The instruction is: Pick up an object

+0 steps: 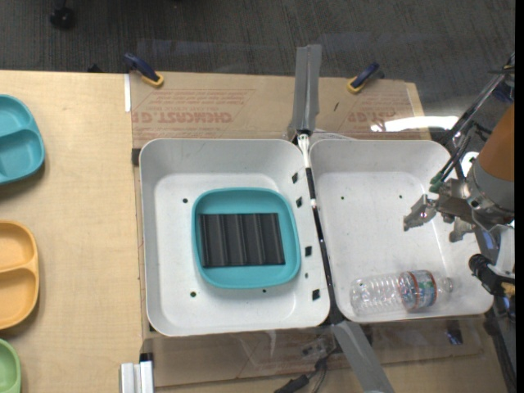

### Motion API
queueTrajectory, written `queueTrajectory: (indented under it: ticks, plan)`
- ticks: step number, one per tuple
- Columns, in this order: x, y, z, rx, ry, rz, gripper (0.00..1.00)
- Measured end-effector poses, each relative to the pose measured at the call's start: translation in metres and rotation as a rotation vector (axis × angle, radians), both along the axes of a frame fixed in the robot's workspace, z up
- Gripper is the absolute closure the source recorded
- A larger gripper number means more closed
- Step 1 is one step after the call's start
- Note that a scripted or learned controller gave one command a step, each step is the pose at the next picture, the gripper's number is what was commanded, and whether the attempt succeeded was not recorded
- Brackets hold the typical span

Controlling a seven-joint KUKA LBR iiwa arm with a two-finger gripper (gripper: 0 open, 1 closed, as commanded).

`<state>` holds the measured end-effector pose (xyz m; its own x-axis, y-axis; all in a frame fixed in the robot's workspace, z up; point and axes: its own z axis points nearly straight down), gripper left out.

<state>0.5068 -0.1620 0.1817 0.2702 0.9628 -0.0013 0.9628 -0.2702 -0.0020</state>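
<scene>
A clear plastic water bottle (401, 291) lies on its side near the front edge of the right bin (368, 195), cap toward the right. My gripper (435, 220) hangs over the right side of that bin, above and behind the bottle, apart from it. Its two fingers are spread, with nothing between them. A teal tray with a dark ribbed inset (244, 238) sits in the middle of the left bin (164, 219).
A grey divider post (306, 88) rises between the bins at the back. Teal (18, 142), orange (16, 273) and green (6, 367) plates lie on the wooden table at far left. Cardboard (205, 105) with clamps lies behind the bins.
</scene>
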Motion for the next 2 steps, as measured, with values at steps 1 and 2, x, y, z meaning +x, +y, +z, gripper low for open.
queueTrajectory:
  ticks: [1,2]
  plan:
    - [-0.029,-0.04,-0.091,0.003,-0.001,0.104,0.0]
    - [-0.029,-0.042,-0.046,0.0,-0.001,0.053,0.0]
